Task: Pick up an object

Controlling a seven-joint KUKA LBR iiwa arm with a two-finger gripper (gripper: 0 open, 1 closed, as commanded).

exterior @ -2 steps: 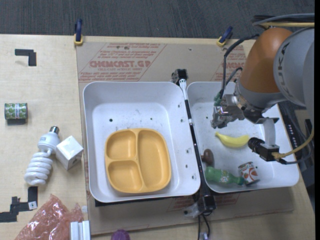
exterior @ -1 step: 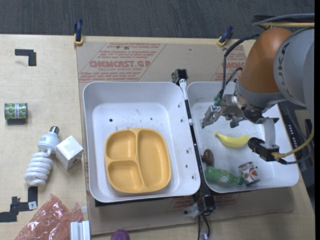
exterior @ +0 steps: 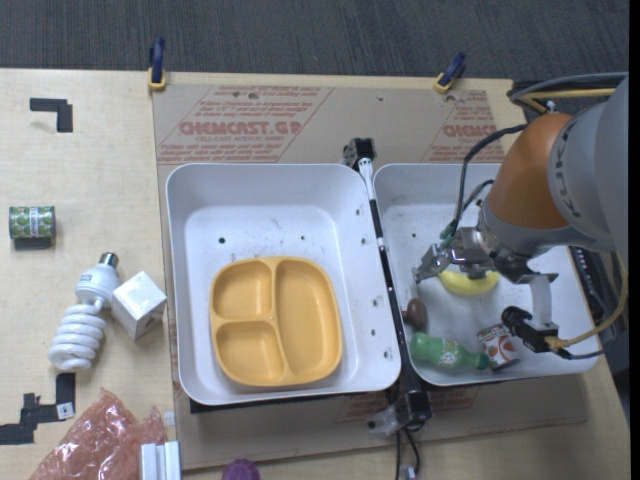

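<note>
A: Where was the hand [exterior: 447, 264] positioned?

B: Over the right bin [exterior: 400, 193], directly above a yellow banana-shaped object [exterior: 470, 283]. The grey arm [exterior: 590, 168] with its orange band [exterior: 525, 183] reached in from the right.

A: Was the hand released or clenched?

B: That could not be determined; the metal parts at the wrist overlapped the yellow object, and no item was visibly gripped.

A: What else lay near the hand?

B: A small brown object [exterior: 416, 314] lay below and to the left of it. A green bottle-like item [exterior: 445, 353] lay further below, near the front wall of the bin. A small red-and-white carton [exterior: 496, 347] lay just right of the green item.

A: And further from the hand?

B: The left bin [exterior: 190, 268] held a yellow divided plate [exterior: 275, 320], well to the left of the hand. Far left on the surface [exterior: 80, 168] were a spiral light bulb [exterior: 83, 318], a white cube [exterior: 139, 305] beside the bulb, a small green can [exterior: 32, 223] and a pink mesh bag [exterior: 95, 438].
</note>
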